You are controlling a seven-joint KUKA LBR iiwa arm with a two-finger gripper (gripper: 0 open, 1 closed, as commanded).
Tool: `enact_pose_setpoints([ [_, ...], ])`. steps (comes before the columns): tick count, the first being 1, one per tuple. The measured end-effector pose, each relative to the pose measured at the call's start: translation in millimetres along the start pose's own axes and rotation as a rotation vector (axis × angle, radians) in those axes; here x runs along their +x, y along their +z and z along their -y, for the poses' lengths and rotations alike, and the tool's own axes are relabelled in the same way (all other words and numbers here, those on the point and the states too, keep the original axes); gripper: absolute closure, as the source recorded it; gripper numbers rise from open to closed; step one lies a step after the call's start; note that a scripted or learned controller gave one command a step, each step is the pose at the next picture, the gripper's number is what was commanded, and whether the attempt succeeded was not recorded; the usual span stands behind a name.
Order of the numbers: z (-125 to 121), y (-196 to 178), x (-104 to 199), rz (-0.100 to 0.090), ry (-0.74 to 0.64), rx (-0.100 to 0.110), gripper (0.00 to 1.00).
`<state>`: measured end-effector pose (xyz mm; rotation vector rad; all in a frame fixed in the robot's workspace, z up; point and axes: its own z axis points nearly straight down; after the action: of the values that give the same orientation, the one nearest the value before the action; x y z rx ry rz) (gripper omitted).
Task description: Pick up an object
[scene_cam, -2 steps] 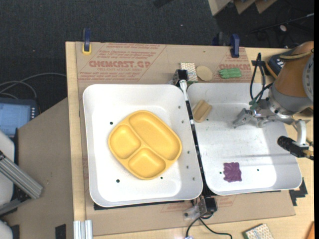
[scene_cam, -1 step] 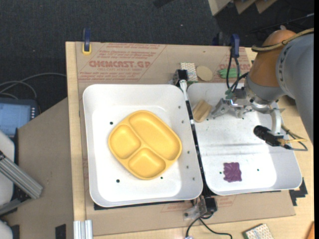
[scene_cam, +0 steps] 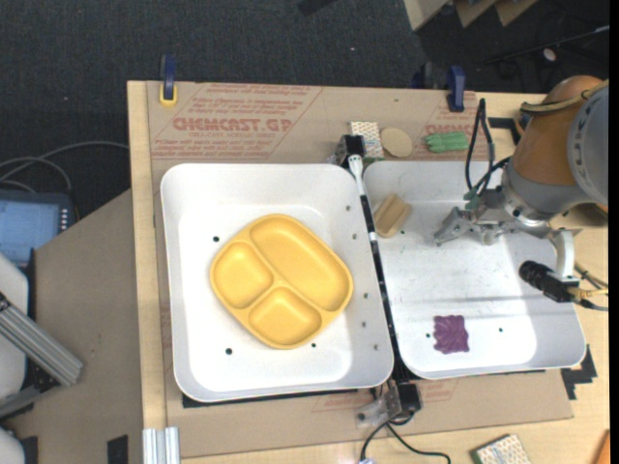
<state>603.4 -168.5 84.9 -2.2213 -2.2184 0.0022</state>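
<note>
Candidate objects, right bin (scene_cam: 542, 351): a tan wooden block (scene_cam: 391, 215) at its upper left, just beside the wall shared with the left bin (scene_cam: 184, 288); a purple patch (scene_cam: 451, 333), flat, lower centre. Block judged light, stiff, not fragile; best taken across its short faces, though the nearby wall may crowd one finger. Purple piece looks soft and thin, hard to pinch. The yellow divided tray (scene_cam: 280, 279) in the left bin is likely rigid, wide, slippery; rim only. Gripper (scene_cam: 476, 228) hovers at upper centre of the right bin, fingers splayed, holding nothing.
</note>
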Motion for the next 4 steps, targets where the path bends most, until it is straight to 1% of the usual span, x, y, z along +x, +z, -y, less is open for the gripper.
enact_pose_setpoints([
  [1, -30, 0, -20, 0.004, -0.003, -0.008, 0.0],
  [2, -65, 0, 66, 0.0, -0.009, -0.008, 0.0],
  [3, -48, -1, -30, 0.005, 0.004, -0.007, 0.0],
  [4, -50, -11, -25, 0.005, -0.002, -0.011, 1.0],
])
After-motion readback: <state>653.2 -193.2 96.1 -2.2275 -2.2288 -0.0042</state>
